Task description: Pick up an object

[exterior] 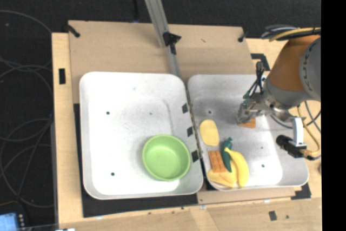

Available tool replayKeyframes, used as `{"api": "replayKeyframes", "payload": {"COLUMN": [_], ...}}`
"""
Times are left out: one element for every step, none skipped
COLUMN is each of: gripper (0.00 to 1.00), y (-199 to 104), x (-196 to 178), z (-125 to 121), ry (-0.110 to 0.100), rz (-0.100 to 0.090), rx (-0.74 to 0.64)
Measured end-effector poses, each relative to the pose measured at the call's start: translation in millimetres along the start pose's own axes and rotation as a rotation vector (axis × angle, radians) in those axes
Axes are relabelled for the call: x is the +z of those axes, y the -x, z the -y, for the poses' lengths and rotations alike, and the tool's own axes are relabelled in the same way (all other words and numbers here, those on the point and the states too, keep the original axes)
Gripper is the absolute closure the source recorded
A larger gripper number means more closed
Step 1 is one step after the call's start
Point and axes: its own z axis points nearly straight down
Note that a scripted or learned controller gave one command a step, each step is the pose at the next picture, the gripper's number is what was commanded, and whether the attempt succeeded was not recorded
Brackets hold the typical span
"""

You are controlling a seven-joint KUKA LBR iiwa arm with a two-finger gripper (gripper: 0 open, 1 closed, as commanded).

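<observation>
A: What's hard to read here?

B: The arm (pixel 292 70) is cut off at the frame's right side, so just its orange band and grey wrist show. The gripper (pixel 247 114) is a dark, blurred cluster, and I cannot tell whether it is spread or pressed together. A small orange object (pixel 249 123) sits right beneath its tip, touching or nearly so, partly covered; its shape is unclear.

A: And the room around the gripper?

B: It is low inside the right bin (pixel 227 89), in that bin's right half. Bare white floor lies left of it and beyond it toward the far wall. The bin's right wall is close behind the wrist.

A: The other things, largest first?

B: The left bin (pixel 124 94) is well off to the gripper's left. A green bowl (pixel 166 157) rests in its near right corner. Nearer the camera and left of the gripper, along the right bin's near-left corner, lie a banana (pixel 241 166), a pale yellow oval piece (pixel 209 132), an orange waffle-like block (pixel 215 159) and a small dark green piece (pixel 225 147), bunched together.

A: The pose?

B: The wrist points down and leftward into the bin.
</observation>
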Motion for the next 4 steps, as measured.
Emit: {"api": "replayKeyframes", "payload": {"gripper": [1.0,1.0,1.0,1.0], "y": [0.7,1.8,3.2,-51.6], "x": [-64.9,-129.0,-183.0,-179.9], "z": [-1.8,0.0,-2.4,2.5], "ry": [-0.007,-0.006,-0.007,-0.013], "rz": [-0.007,-0.007,-0.007,-0.008], "rx": [-0.009,-0.01,-0.011,-0.012]}}
